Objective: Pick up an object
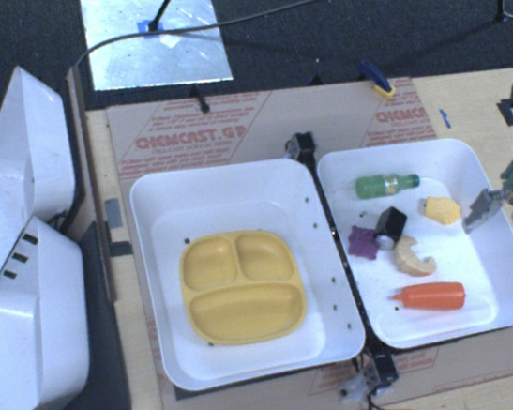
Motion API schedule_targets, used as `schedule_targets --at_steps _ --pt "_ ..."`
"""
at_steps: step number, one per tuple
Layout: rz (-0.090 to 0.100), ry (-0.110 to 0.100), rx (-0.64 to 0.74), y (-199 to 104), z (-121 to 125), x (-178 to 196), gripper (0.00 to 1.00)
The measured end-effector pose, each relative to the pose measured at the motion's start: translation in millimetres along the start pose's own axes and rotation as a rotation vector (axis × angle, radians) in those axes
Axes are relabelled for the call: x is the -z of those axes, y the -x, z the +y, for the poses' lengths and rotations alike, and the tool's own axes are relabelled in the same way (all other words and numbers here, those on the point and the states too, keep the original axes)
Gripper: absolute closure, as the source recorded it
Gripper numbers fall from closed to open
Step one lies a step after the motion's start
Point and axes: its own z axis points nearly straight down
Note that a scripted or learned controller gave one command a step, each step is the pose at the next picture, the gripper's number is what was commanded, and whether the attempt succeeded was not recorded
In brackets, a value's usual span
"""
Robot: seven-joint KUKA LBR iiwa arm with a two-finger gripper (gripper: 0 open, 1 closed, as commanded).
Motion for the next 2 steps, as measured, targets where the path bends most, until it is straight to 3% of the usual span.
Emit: schedule_targets --at_steps 1,2 --pt "-0.001 0.006 0.001 0 1 3 0.0" --pt "0.0 0.0 0.001 -3 0 -59 0.0"
